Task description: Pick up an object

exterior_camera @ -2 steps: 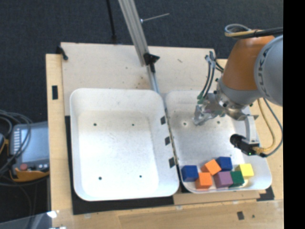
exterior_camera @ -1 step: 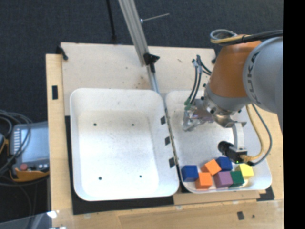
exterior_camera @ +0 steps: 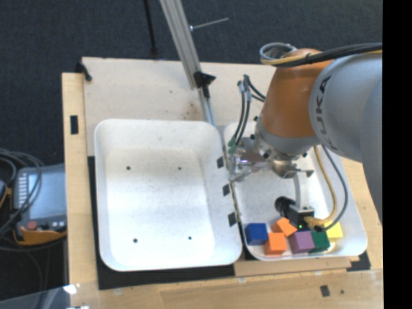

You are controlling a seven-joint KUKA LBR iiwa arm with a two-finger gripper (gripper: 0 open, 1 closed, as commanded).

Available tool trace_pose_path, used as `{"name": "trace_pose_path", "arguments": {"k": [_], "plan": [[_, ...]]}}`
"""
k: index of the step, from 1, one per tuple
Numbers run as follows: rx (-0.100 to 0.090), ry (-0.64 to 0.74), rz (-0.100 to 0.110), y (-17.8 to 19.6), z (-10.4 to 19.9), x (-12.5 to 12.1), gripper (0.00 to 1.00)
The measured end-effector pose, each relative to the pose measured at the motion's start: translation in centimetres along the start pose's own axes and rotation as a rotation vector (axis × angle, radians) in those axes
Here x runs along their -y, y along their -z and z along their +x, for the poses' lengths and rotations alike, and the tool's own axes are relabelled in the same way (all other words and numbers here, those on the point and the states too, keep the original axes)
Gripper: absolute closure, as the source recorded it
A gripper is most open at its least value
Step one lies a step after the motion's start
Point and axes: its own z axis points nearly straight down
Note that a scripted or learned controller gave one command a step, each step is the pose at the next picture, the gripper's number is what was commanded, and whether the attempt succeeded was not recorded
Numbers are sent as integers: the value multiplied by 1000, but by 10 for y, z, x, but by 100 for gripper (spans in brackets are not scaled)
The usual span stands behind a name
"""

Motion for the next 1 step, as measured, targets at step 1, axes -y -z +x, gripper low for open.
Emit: {"name": "trace_pose_path", "arguments": {"k": [1], "plan": [[0,0,2,3,49,19,100]]}}
